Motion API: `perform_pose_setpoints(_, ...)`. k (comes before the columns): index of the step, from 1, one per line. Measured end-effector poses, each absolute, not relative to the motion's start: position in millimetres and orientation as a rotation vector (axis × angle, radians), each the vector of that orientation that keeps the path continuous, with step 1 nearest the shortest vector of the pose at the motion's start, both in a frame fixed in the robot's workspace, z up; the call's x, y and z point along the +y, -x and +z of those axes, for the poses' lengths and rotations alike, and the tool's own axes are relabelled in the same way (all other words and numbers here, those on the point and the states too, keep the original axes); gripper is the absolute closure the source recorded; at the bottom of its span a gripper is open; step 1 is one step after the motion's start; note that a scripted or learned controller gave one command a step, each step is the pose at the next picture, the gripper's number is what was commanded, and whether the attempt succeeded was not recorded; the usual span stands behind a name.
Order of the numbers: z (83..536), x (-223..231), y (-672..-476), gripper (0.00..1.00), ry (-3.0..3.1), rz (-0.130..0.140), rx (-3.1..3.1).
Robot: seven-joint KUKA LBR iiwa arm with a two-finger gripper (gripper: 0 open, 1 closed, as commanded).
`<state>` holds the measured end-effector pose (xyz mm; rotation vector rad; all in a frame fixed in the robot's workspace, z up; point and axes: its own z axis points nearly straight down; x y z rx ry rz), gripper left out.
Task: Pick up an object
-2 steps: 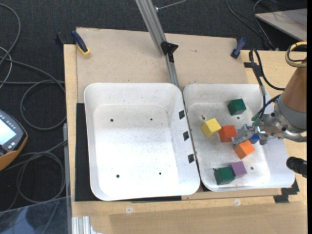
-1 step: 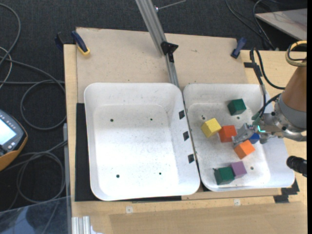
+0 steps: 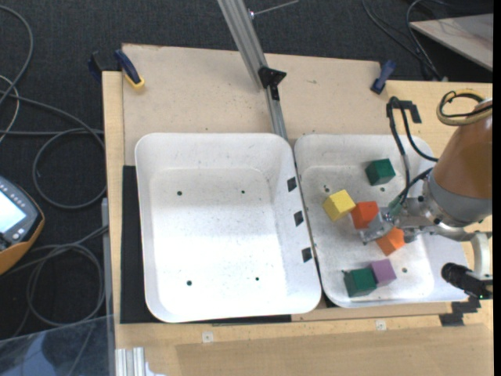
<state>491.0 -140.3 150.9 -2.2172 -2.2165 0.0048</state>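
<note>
The right bin [image 3: 313, 157] holds several small blocks. A dark green block [image 3: 380, 171] lies at the back, with a yellow block [image 3: 340, 204] and a red block [image 3: 365, 213] side by side in the middle. An orange block [image 3: 391, 242] sits a little nearer. A purple block [image 3: 383, 270] and a second green block [image 3: 360, 280] rest by the front rim. My gripper [image 3: 382, 227] is low in this bin, right between the red block and the orange block and close against both. The arm's orange band [image 3: 470, 163] rises to its right.
The left bin [image 3: 149, 210] stands beside the right one, their rims meeting at the middle. A slanted metal pole [image 3: 249, 37] is clamped at the bench's back. Blue clamps [image 3: 129, 67] mark the far corners. Cables [image 3: 403, 135] hang beside the arm.
</note>
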Motion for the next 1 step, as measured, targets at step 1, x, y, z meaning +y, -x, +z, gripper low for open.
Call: perform_pose_setpoints(1,109.0,-145.6,-495.0,0.00,2.239,-0.006,-2.228)
